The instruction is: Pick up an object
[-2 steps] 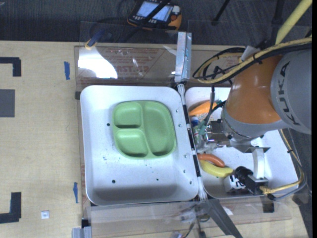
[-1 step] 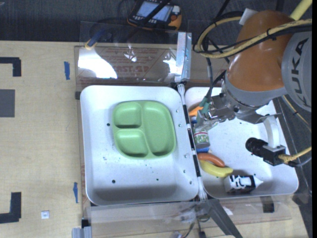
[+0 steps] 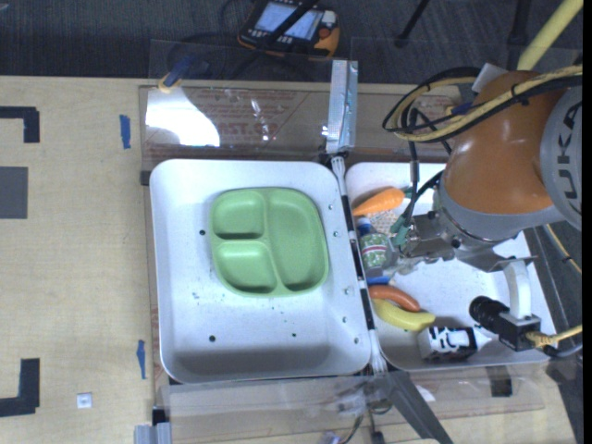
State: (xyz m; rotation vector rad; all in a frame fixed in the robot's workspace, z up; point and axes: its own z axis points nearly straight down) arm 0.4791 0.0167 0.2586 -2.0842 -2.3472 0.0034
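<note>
Left bin (image 3: 185, 192): green divided plate (image 3: 268, 240), rigid, broad, awkward to pinch. Right bin (image 3: 481, 340): claw (image 3: 400, 248) low over a small patterned cup (image 3: 375, 251); its opening I cannot tell. Banana (image 3: 402, 316) and carrot (image 3: 381, 200) nearby look light, smooth plastic; grip mid-body.

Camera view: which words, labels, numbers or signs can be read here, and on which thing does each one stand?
"UK": large dark letters on the grey arm, cut off by the picture's edge.
Handheld screen beyond the bins: lit, text too small to read.
Small patterned can in the right bin: print too blurred to read.
</note>
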